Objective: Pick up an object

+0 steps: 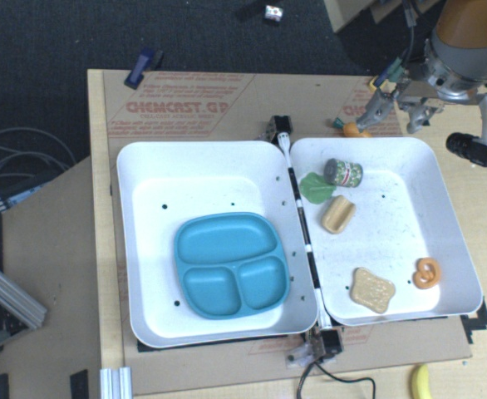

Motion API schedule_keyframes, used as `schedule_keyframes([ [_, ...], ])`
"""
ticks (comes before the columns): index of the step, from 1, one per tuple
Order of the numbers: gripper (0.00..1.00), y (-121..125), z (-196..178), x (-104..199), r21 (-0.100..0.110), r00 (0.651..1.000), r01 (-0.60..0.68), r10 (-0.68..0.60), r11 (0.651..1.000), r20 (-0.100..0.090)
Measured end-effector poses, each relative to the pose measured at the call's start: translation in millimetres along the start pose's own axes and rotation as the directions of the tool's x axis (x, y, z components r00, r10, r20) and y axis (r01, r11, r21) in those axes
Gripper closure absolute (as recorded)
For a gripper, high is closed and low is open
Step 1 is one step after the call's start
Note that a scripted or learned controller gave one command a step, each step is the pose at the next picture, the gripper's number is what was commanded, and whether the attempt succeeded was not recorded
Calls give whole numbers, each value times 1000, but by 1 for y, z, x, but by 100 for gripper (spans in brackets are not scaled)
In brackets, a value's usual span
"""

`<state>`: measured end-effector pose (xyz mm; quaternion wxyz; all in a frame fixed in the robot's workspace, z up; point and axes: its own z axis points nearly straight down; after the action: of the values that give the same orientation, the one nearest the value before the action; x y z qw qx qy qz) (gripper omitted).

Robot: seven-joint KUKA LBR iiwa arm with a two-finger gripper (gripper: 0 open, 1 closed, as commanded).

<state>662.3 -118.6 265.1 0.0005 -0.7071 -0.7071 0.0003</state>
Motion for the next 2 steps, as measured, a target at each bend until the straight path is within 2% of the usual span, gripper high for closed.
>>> schedule_keyframes([
  [1,0,-21,56,49,3,1000,2,-2,1000,-2],
  [2,0,-93,81,39,2,1000,-2,2,1000,0],
])
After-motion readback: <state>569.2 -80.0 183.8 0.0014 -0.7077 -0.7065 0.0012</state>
